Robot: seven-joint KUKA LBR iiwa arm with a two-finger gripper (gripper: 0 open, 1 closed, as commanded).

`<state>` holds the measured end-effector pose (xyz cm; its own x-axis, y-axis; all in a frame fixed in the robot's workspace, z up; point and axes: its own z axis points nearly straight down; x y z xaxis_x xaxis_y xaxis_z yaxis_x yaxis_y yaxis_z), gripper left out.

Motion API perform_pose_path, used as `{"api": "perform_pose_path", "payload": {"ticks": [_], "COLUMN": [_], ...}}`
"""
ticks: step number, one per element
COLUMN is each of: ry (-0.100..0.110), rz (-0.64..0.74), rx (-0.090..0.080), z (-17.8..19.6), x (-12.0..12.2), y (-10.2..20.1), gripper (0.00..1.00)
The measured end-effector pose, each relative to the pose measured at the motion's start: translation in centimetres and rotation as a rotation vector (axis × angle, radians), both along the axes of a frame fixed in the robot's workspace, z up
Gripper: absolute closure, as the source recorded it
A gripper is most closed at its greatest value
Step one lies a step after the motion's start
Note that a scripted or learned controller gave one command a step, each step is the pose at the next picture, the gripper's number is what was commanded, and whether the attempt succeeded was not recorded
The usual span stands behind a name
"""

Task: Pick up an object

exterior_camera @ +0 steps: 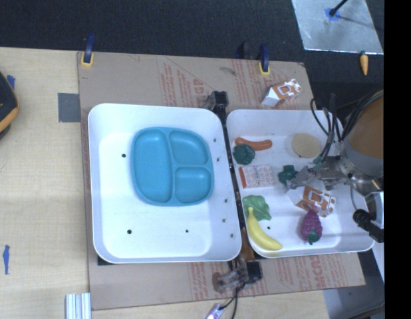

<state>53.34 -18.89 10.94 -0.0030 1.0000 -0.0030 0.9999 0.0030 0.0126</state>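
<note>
Take the blue divided plate point(172, 165) as your landmark: it lies in the middle of the left white bin point(102, 178), and everything that matters sits to its right, in the right white bin point(352, 248).

Just right of the plate, across the two bin walls, you see a dark green broccoli piece point(243, 153) with an orange carrot point(255, 144) touching its upper edge. Below them lies a flat red-and-white card point(257, 175), then a leafy green piece point(257, 207) and a yellow banana point(260, 232) at the near rim.

Farther right of the plate sits a small dark green object point(287, 175), and the claw point(310, 175) is just beside it on its right, low over the bin. You cannot tell from this slanted view whether the claw is wide or narrow, or whether it has the green object; the metal parts blur together there.

Below the claw lies a small orange-and-white carton point(317, 200), tilted, and a purple grape bunch point(310, 226) touches its lower side. Above the claw rests a round tan disc point(304, 145).

A second orange-and-white carton point(282, 92) lies on the table, outside the bins, up and to the right of the plate.
</note>
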Motion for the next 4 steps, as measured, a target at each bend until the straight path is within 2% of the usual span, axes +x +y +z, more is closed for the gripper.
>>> {"api": "perform_pose_path", "payload": {"ticks": [1,2,3,4], "ry": [0.015,0.016,0.014,0.016], "rz": [0.004,0.0,0.001,0.004], "rx": [0.002,0.003,0.004,0.003], "z": [-1.7,-1.8,-1.7,-0.7], "x": [5.9,3.7,9.8,9.8], "y": [4.1,-0.6,2.4,2.3], "gripper": [0.0,0.0,0.0,1.0]}}
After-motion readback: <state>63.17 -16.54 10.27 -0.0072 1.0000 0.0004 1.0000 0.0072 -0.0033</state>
